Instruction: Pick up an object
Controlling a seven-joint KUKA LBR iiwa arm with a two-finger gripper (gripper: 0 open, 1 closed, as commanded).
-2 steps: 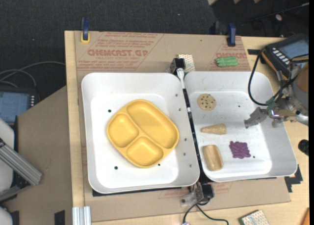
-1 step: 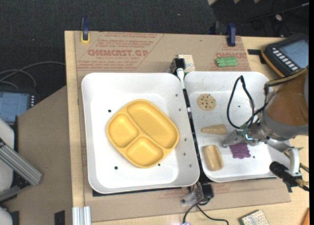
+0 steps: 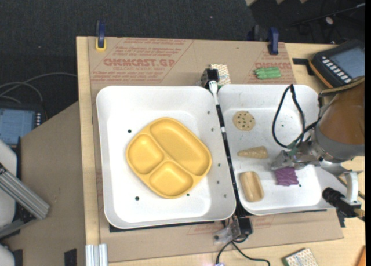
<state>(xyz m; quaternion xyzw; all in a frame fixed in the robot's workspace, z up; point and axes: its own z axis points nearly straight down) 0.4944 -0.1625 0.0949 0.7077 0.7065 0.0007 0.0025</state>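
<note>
Lying flat in the right bin (image 3: 307, 201) near the desk's front right corner, a small purple ragged-edged object (image 3: 286, 176), the arm reaching in from the right edge, tool (image 3: 288, 161) low just over it, its state impossible to tell.

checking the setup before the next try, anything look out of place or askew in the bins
Nothing looks spilled or damaged. The yellow divided plate sits turned at an angle in the left bin. The cookie, cone-shaped piece, bread piece and purple item lie loose in the right bin.
</note>
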